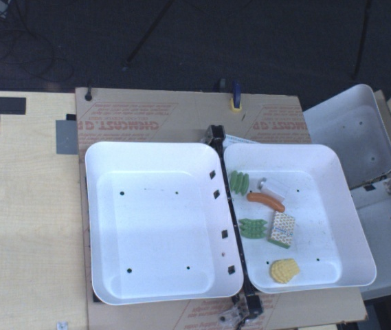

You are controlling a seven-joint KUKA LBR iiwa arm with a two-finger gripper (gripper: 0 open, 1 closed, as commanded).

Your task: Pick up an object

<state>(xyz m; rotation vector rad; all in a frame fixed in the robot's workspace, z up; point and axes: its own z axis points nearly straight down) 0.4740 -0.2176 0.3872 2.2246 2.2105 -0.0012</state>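
Note:
The right bin (346, 205) holds several small objects. A green ridged piece (239, 182) lies near its left wall. An orange sausage-shaped toy (266, 200) lies beside a small grey item (262, 183). Below them sit a second green piece (253, 228) and a dotted white block with a green edge (282, 229). A yellow bumpy object (284, 271) rests near the bin's front wall.
The left bin (99, 218) stands beside the right one, with a row of black clips (224, 234) along the seam. A grey-white panel (360, 129) sits at the right. Both bins rest on a cardboard sheet (154, 119) on a wooden bench.

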